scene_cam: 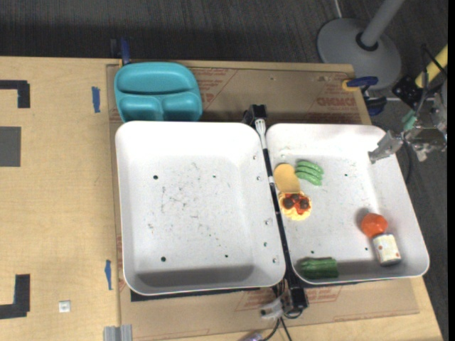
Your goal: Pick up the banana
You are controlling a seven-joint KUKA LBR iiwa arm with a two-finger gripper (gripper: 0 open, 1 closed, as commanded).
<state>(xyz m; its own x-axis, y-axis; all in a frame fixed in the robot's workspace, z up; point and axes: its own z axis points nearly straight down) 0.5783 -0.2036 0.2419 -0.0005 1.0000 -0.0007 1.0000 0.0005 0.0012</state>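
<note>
The gripper (384, 150) sits at the far right corner of the right-hand shallow white plastic bin (353, 139), a small grey tip poking in over the rim, and from here I cannot tell whether it is wide or narrow; nothing is in it. The thing it wants, a stubby yellow-orange banana (286, 177), lies well off to the gripper's left and a little nearer the front, hard against the dividing edge of the two bins. Just beside it, on the gripper's side, lies a ridged green pea pod (309, 172), and touching its near end is a yellow disc with red and dark toppings (296, 205), likely a toy pizza. To do this well I would come straight down on the middle of the banana, one finger slipped between it and the pod, the other kept off the bin wall. Nearer the front, below the gripper, sit a round orange-red fruit (374, 224) and a small cream-coloured block (387, 249), close together. Most of the arm is cut off at the right, and the banana's exact outline is blurred
</note>
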